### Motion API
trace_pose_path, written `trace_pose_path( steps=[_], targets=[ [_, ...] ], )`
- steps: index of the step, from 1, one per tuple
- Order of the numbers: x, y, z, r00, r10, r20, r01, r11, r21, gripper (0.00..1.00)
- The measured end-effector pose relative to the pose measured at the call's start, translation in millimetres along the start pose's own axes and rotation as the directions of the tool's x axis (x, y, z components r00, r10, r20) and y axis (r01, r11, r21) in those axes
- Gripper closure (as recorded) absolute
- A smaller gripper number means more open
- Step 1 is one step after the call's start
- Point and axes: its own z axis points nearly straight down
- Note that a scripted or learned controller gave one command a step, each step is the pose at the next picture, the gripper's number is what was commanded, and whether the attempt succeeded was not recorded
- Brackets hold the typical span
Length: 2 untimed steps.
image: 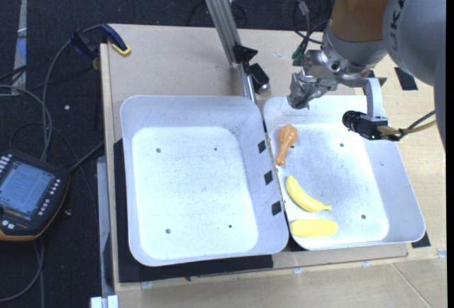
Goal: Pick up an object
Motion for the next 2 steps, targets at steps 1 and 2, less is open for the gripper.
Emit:
trace_pose_path(
  steps=[1,2],
  targets=[
    [59.5,1.0,13.7,1.0,0.0,0.0,0.0,1.0,0.001,1.0],
    [109.6,-14.9,21.4,1.0,0.001,0.001,-0.001,1.0,0.001,1.0]
  ],
)
